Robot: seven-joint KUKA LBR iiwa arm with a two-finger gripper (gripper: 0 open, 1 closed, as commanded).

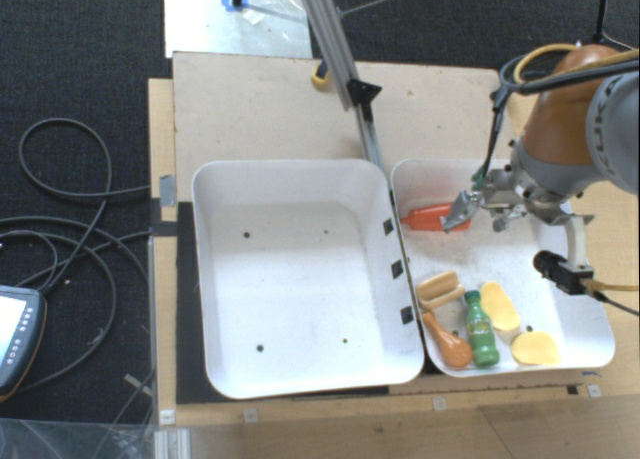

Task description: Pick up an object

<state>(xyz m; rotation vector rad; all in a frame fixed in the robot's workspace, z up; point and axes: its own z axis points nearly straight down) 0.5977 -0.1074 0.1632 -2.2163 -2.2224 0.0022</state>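
Note:
A red-orange, carrot-shaped object (426, 216) lies at the back left of the right bin (590, 332). My gripper (462, 214) reaches in from the right and sits at that object's right end, touching or overlapping it. Whether the object is held cannot be made out from this angle. Toward the front of the same bin lie a hot-dog bun (438, 288), an orange drumstick-shaped piece (447, 342), a green bottle (481, 330) and two yellow pieces (499, 306) (535, 349).
The left bin (290, 169) stands beside the right one, and the two share a dividing wall with black clips (396, 269). A slanted metal pole (335, 37) crosses the back of the bench. Cables lie on the floor at left (60, 177).

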